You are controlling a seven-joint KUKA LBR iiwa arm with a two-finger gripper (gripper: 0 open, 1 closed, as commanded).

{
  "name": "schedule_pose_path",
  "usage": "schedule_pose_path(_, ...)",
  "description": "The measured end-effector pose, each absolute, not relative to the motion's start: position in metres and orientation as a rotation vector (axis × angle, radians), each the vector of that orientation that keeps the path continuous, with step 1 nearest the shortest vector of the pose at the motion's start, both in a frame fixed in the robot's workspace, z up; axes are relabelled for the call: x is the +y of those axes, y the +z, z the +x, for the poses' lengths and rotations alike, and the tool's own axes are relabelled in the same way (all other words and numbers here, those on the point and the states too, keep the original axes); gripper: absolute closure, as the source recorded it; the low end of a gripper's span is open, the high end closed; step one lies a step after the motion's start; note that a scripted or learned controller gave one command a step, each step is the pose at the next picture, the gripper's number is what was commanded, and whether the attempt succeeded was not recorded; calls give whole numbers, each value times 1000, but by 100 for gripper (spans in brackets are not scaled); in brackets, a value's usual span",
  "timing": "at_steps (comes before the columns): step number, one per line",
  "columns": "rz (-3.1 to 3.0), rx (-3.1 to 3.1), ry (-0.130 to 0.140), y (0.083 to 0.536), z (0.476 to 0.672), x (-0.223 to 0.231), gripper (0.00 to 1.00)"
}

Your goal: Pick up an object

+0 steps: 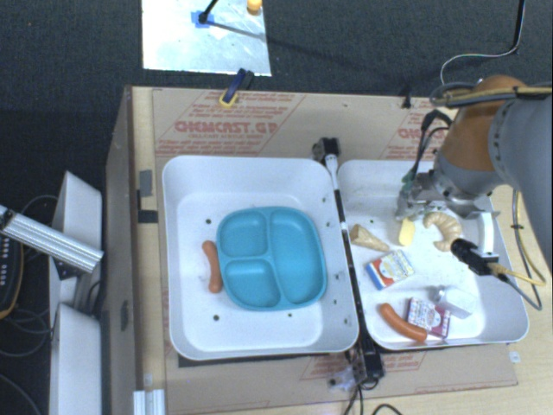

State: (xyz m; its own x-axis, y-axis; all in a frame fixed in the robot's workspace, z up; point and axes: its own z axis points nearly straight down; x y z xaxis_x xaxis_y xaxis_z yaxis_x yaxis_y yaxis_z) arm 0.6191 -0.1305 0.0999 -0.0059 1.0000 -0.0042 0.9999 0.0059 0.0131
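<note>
Two "CHEMCAST GP" prints on bench (pixel 259 119); tool (pixel 413 204) grip state unclear.

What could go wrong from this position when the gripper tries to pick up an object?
The gripper sits low in the right bin, where the yellow piece and croissant lie close together; it may nudge one while reaching for the other. The bin's divider is near, so a pushed object could wedge there.

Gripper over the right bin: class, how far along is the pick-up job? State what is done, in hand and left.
Done: the arm has reached the right bin, with the gripper low at its back, next to the yellow piece and croissant. In hand: nothing visibly held. Left: the grasp and lift; the sausage, packets and cone lie on the floor.
</note>
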Motion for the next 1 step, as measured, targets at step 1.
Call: schedule_pose_path(1, 2209, 2223, 7, 98, 618, -130, 0)
